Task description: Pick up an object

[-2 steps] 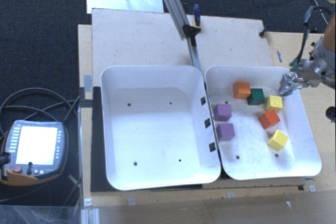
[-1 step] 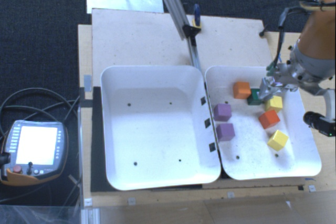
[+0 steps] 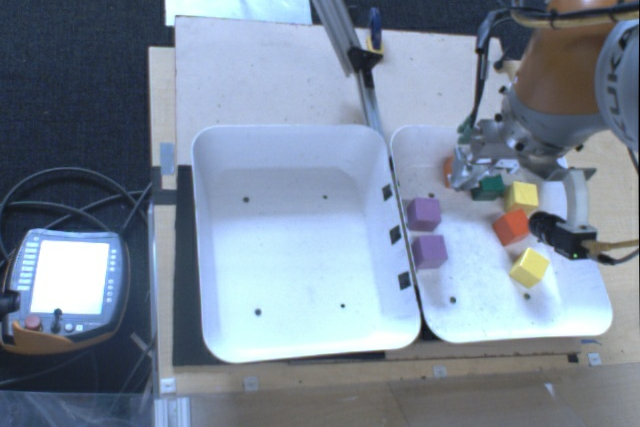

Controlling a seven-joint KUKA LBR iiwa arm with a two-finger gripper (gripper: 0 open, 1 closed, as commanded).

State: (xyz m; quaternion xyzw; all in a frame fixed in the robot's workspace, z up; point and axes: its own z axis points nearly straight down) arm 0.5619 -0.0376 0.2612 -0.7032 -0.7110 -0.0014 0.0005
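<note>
The right bin (image 3: 560,320) holds several small blocks. Two purple cubes (image 3: 424,213) (image 3: 430,250) lie near its left wall. An orange cube (image 3: 510,226) and two yellow cubes (image 3: 521,196) (image 3: 530,267) lie toward the right. A green block (image 3: 489,185) sits just under the arm's wrist, and a sliver of an orange object (image 3: 448,172) peeks out at the gripper's left. My gripper (image 3: 468,173) hangs low over the bin's far part, beside the green block. Nothing is visibly held.
The left bin (image 3: 300,245) stands beside the right one, with a shared rim between them. A slanted metal pole (image 3: 330,0) crosses above the bench. A teach pendant (image 3: 65,290) lies on the floor at the left.
</note>
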